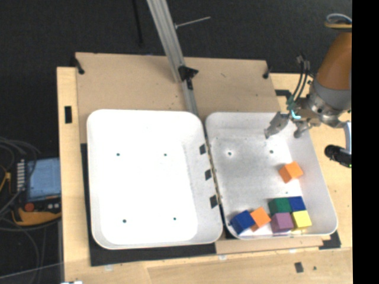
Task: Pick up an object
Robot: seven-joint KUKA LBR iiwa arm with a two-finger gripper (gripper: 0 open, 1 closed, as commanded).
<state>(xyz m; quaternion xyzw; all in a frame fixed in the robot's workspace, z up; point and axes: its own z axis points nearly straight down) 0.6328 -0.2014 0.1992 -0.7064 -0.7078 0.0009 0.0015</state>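
The arm [336, 70] is cut off at right.

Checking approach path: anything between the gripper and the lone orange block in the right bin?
Nothing: camera view shows bare bin floor between the gripper and the lone orange block.

Desk [68, 176] was pale wood, with a tan board [130, 81] laid over its far half. Left bin [145, 176] sat on the desk, white and shallow, with four small dark dots on its floor. Right bin [249, 158] lay just beside it, its floor scuffed grey toward the middle. Small black clips [208, 175] stood along the seam between the two bins. A grey metal rail [169, 34] ran at a slant from the top of the frame down to the far end of that seam, with a black bracket [188, 73] on it. Off the desk's left edge, a blue box [44, 178] lay among dark cables [12, 152], above a yellow-and-black handset [35, 212]. Floor [59, 16] was dark.
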